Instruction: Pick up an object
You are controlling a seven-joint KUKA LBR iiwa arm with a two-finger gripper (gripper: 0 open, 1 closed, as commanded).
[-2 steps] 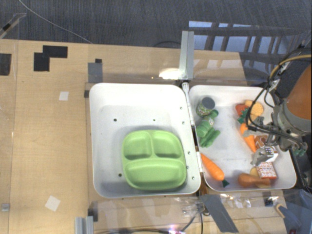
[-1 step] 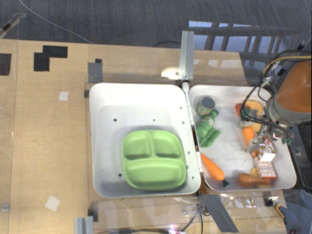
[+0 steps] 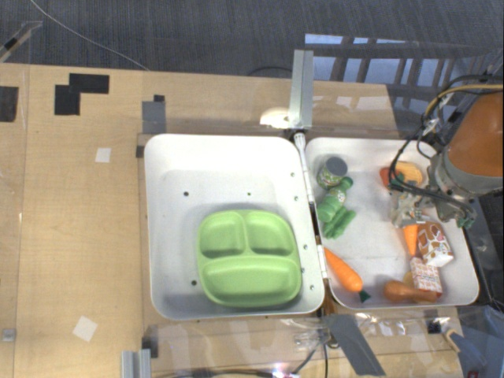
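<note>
The right bin (image 3: 370,235) holds several small things. A grey-lidded green can (image 3: 334,172) stands at its back left, with a green vegetable (image 3: 337,216) just in front of it. An orange carrot (image 3: 343,269) lies at the front left, and a brownish sausage-shaped piece (image 3: 408,292) along the front wall. Two red-and-white cartons (image 3: 432,242) (image 3: 425,276) sit at the right beside a second orange piece (image 3: 410,237). A yellow and red item (image 3: 405,173) lies at the back right. My gripper (image 3: 413,207) hangs low over the right side, between that yellow item and the cartons.
The left bin (image 3: 169,172) carries a green divided plate (image 3: 248,257) toward its front. The arm's orange band (image 3: 479,136) and black cables (image 3: 429,136) overhang the right bin's far right corner. A metal post (image 3: 302,85) stands behind the wall shared by the bins.
</note>
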